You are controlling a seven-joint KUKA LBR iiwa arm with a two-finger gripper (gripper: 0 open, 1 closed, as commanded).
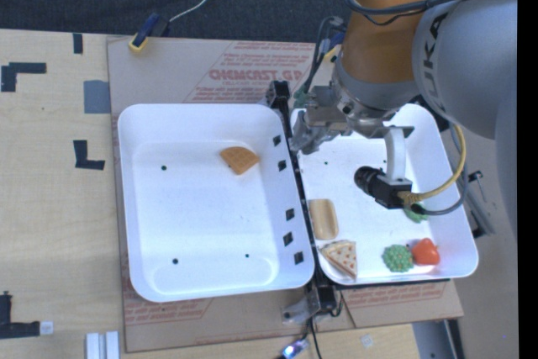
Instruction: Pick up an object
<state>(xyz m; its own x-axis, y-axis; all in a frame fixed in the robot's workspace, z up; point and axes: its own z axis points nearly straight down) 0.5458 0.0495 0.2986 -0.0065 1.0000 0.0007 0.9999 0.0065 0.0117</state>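
My gripper (307, 133) hangs over the upper left corner of the right bin (450, 172), close to the divider between the two bins; nothing is visibly held in it. The arm's orange band and grey wrist cover the bin's upper part. An orange waffle-like piece (239, 159) lies alone in the left bin (134, 181), to the left of the gripper. Along the right bin's front lie a tan bread roll (323, 219), a triangular sandwich slice (340, 257), a green broccoli (398, 257) and a red fruit (426, 251).
A black cylinder (377, 185) with a yellow-green cable hangs off the wrist over the right bin's middle. Both bins rest on a cardboard sheet (218, 71). A yellow-blue clip (144, 33) with a cable lies behind the left bin.
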